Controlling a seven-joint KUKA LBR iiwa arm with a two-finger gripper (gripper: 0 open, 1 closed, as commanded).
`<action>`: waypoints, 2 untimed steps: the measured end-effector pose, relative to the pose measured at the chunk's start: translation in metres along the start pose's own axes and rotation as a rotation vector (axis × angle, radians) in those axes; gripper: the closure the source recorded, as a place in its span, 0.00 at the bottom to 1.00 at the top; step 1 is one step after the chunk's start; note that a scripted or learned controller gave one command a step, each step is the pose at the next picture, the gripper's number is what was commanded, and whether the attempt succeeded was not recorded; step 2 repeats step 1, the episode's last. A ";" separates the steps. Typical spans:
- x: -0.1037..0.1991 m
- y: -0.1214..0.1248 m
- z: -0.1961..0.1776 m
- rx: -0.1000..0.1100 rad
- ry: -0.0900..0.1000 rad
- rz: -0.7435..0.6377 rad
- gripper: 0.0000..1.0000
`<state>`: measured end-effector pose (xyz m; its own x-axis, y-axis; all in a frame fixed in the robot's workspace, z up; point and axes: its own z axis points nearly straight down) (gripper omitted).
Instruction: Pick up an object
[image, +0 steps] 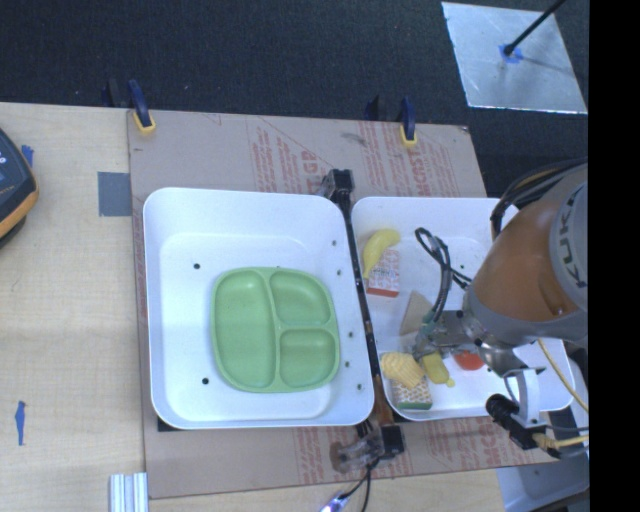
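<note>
Arm (530, 270): one, grey, with orange band above the wrist; reached in from the right, bent steeply downward. Gripper (432, 345): hung low at the arm's left end; finger state could not be read.

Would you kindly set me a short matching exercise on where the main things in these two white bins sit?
Things:
1. green plastic divided plate
2. yellow banana-shaped toy
3. yellow corn-cob toy
4. grey arm with orange band

Places:
A. near corner of the right bin, by the divider
B. over the right bin, reaching in from the right
C. far part of the right bin, by the divider
D. middle of the left bin

Pairs: 1-D, 2-C, 3-A, 4-B
</note>
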<state>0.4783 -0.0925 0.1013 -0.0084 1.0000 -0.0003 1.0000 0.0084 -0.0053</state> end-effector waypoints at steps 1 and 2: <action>0.074 0.051 -0.091 -0.003 0.001 0.003 1.00; 0.074 0.051 -0.091 -0.003 0.001 0.003 1.00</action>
